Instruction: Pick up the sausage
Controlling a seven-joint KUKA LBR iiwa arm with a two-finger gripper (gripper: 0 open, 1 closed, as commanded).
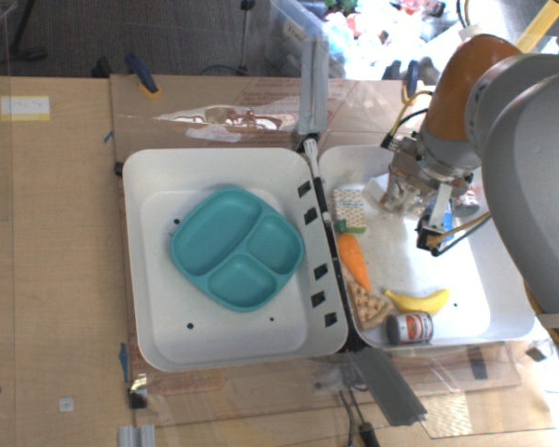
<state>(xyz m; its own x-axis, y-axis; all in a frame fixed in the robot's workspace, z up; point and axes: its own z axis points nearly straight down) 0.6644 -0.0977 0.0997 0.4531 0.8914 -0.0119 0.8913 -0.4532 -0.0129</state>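
Where the grey arm (503, 128) bends down from the right, its orange band (466, 73) uppermost, the gripper (405, 196) hangs low over the back of the right bin (503, 329). Whether it is open or holds anything cannot be told. The sausage's place and heading cannot be made out. Near the front lie a carrot (354, 259), a banana (417, 298) and a can (410, 328), its label unreadable.

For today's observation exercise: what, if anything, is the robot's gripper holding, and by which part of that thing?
It cannot be told. The gripper hangs over the far part of the right bin, and nothing can be made out in it; the carrot and banana lie apart from it.
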